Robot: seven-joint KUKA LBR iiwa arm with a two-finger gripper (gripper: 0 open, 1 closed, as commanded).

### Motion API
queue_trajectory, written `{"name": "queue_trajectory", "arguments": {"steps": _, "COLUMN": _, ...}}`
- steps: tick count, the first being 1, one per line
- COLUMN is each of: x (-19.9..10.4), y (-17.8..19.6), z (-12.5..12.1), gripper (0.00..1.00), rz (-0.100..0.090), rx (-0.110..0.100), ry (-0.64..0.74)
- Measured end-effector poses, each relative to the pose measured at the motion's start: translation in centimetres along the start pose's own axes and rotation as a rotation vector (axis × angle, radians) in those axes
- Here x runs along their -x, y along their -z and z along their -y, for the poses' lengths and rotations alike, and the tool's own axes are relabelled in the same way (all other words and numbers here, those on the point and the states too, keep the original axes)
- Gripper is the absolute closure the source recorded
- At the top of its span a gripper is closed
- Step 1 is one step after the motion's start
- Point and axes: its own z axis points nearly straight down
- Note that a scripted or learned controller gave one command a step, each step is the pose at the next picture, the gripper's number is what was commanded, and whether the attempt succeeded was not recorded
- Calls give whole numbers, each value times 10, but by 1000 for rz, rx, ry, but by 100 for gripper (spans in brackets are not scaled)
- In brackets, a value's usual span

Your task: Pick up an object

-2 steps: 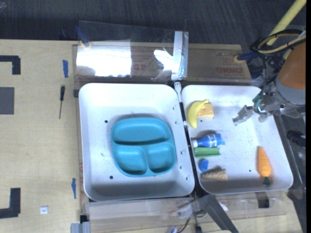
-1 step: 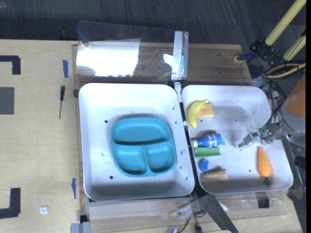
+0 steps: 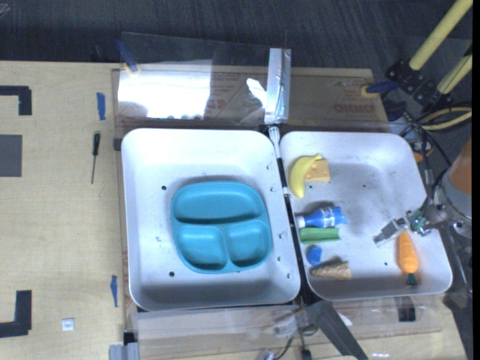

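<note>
Desk (image 3: 52,223): wood-toned, carrying two shallow white bins side by side.

Left bin (image 3: 142,163): holding one large blue divided tray (image 3: 221,225), near the centre.

Right bin (image 3: 375,156): holding the small items. Along its 9 o'clock edge, from top to bottom: yellow banana-like toy (image 3: 307,174), blue-and-white bottle (image 3: 321,217), green stick (image 3: 319,235), small blue piece (image 3: 314,254), tan cone-like piece (image 3: 331,270).

Carrot (image 3: 407,255): orange, green tip at the bottom, lying in the 4 o'clock corner of the right bin, well apart from the other items. Long axis running roughly 12 to 6 o'clock, tilted slightly.

Pincer (image 3: 401,226): entering from 3 o'clock, hovering low over the right bin, just beside the top end of the carrot. Nothing visible between the fingers; degree of opening impossible to tell at this resolution.

Governing relation: carrot lying at about 5 o'clock from the pincer, near, top end almost beneath it. Probable requirement: short shift toward 5 o'clock, fingers set across the long axis, then descent
</note>
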Motion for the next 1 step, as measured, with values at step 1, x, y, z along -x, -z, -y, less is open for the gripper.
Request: {"name": "queue_trajectory", "arguments": {"steps": 1, "x": 8, "y": -39, "z": 8, "gripper": 0, "rz": -6, "rx": 5, "ry": -33}}
